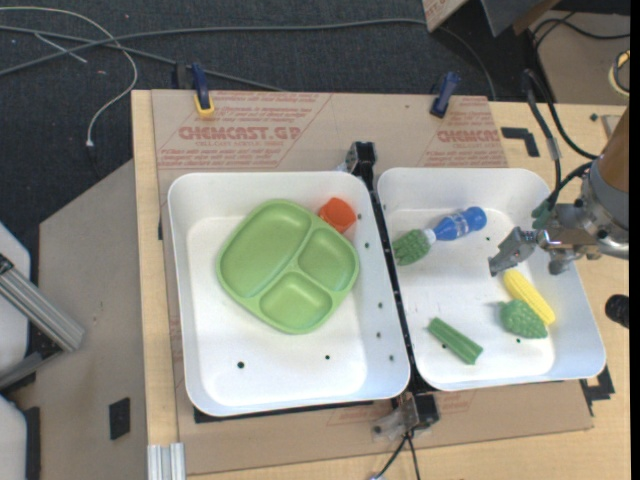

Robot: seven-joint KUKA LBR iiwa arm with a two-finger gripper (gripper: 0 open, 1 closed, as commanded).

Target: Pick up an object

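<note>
Pincer point(528, 252) hangs, fingers apart, holding nothing, above yellow corn cob point(528, 297); green bumpy toy point(524, 319) touching it.

Two white bins are sitting side by side on a cardboard sheet point(300, 128) printed with red lettering: the left bin point(190, 268) and the right bin point(480, 183). Two blue clamps, one point(202, 88) at left, one point(445, 94) at right, are gripping the sheet's far edge. White cables point(80, 38) are trailing across the dark carpet point(300, 18). A black clip point(362, 156) is sitting between the bins' far corners.
</note>
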